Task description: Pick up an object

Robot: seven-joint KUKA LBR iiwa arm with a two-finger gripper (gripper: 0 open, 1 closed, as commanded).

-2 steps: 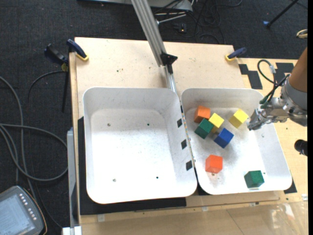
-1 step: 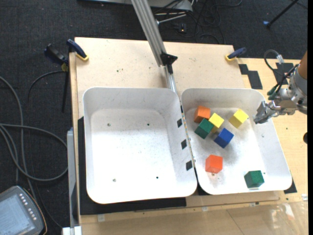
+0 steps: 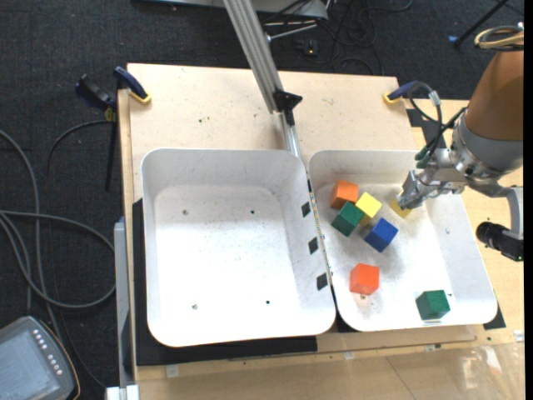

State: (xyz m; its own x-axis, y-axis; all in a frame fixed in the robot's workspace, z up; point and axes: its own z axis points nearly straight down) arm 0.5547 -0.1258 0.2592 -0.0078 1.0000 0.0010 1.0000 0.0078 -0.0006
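End effector: low over the upper part of the right bin, reaching in from the right on the grey arm with its orange band.
End effector state: cannot tell; the tips are too small and blurred to read.
Small yellow block: just below the end effector tip, touching or nearly touching it; whether it is gripped cannot be told.
Cluster of blocks: left of the end effector, near it; orange cube, yellow cube, green cube and blue cube packed against one another.
Red-orange cube: alone, lower centre of the right bin, well apart from the end effector.
Dark green cube: alone, near the bin's lower right rim.
Shapes and surfaces: all blocks are plain, flat-faced cubes with matte solid colour.
Bins: shallow, white, rounded corners, finely speckled; the left bin sits beside the right one.
Table: pale, speckled board, with clamps at its far corners.
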